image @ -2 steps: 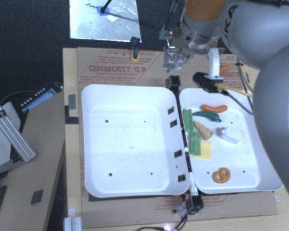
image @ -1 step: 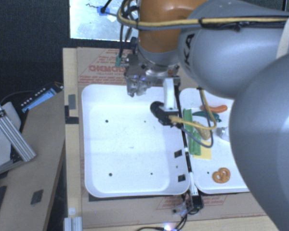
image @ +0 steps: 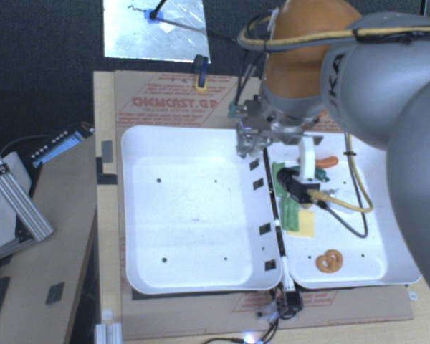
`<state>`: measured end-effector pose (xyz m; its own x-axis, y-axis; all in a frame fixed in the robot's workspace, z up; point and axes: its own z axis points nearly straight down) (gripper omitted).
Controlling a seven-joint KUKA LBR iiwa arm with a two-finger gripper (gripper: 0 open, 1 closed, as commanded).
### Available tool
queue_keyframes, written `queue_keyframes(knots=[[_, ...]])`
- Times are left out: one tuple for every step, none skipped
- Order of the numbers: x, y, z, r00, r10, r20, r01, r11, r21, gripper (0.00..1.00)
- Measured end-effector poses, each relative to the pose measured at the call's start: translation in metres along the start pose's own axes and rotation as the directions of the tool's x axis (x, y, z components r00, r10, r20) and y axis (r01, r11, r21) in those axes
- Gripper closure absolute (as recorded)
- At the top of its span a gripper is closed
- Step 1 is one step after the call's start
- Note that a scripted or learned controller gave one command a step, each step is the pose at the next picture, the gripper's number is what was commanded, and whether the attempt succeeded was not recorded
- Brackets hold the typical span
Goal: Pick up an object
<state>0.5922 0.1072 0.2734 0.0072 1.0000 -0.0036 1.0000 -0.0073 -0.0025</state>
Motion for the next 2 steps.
queue_keyframes(knots=[[0.074, 0.016, -0.034, 1.000, -0.017, -0.008, 0.017, 1.000, -0.009, 1.00], [0.009, 0.007, 0.001, 1.000, -0.002, -0.001, 0.002, 1.000, -0.001, 1.00]])
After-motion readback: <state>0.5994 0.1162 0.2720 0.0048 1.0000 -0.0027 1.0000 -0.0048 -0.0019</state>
